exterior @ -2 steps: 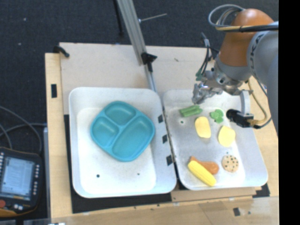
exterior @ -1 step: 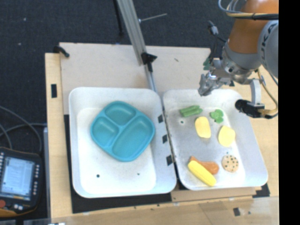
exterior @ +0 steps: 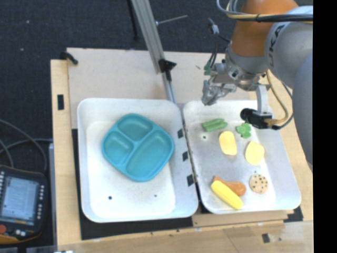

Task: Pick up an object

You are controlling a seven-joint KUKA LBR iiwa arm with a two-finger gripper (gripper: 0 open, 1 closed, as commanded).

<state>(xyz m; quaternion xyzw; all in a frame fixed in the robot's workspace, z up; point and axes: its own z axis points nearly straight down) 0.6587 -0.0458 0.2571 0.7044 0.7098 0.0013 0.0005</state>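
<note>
Tool (exterior: 210, 96) hangs over right bin's (exterior: 279, 186) far-left corner, above green bean (exterior: 214, 124); whether it is spread or pressed together cannot be told.

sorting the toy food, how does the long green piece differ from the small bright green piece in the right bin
The long green piece is a duller green and stretched out, lying lengthwise; the small bright green piece is a more vivid green, shorter and lumpy. The long one lies nearer the bins' shared edge, the small one farther from it. Both rest near the far end of the right bin.
</note>
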